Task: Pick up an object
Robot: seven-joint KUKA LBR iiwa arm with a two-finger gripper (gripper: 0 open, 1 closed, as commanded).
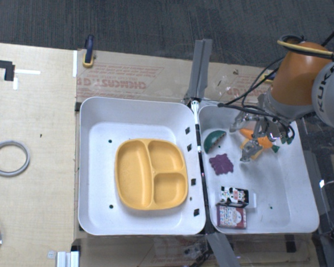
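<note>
Two white bins: left bin and right bin. One yellow divided plate; one purple piece, one green piece, one orange piece, two small cartons. At nine o'clock, one tape roll.

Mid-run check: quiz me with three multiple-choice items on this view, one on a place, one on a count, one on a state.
1. Where is the yellow divided plate?
A. left bin
B. right bin
C. on the bench

2. How many compartments does the plate have?
A. two
B. three
C. five

3. Where does the gripper stand?
A. over the left bin
B. over the grey ring
C. in the right bin at the orange object

Answers: 1 A, the plate lies in the left bin. 2 B, ridges split it into three. 3 C, its tip is at the orange object there.
</note>
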